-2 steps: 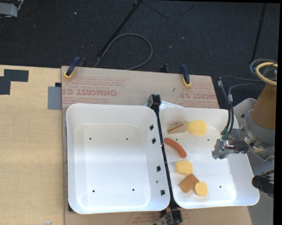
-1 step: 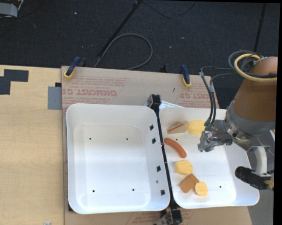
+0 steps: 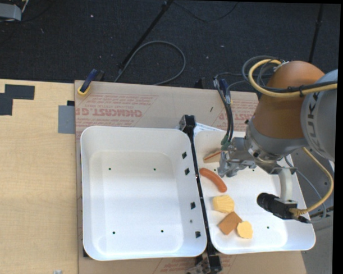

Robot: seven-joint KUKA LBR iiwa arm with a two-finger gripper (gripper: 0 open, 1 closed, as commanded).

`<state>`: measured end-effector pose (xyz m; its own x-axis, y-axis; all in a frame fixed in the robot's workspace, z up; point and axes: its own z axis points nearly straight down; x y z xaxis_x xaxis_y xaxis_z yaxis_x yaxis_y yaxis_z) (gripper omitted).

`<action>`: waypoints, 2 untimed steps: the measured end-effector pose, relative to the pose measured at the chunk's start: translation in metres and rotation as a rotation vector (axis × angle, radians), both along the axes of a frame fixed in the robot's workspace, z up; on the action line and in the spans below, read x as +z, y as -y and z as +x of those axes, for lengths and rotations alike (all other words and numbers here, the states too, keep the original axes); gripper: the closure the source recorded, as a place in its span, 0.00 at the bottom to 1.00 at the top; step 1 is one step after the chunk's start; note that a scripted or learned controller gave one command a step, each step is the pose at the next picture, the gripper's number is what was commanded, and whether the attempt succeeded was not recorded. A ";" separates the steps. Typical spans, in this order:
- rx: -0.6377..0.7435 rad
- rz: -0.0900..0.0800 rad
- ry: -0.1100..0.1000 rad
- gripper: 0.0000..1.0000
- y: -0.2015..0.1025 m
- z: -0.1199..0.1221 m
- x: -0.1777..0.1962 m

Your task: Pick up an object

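Observation:
My gripper (image 3: 226, 165) hangs low over the upper left part of the right bin (image 3: 303, 239). An orange-red sausage (image 3: 213, 179) lies just below and left of it, near the divider. A tan-brown stick (image 3: 212, 156) pokes out at the gripper's left side, partly hidden by it. Further toward the front lie a yellow chunk (image 3: 223, 204), a brown block (image 3: 230, 223) and a round yellow piece (image 3: 244, 230). I see nothing held in the gripper.
The left bin (image 3: 92, 159) stands beside the right one, with black clips (image 3: 187, 124) along the shared rim. The arm's orange and grey body (image 3: 285, 109) covers the right bin's far right corner. Cardboard lies under both bins.

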<state>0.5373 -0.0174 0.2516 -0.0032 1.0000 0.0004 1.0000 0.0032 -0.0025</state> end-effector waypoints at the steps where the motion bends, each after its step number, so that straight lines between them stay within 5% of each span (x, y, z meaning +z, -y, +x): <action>1: 0.000 0.000 0.001 1.00 -0.047 0.037 -0.006; 2: -0.001 -0.001 0.001 1.00 -0.088 0.064 -0.025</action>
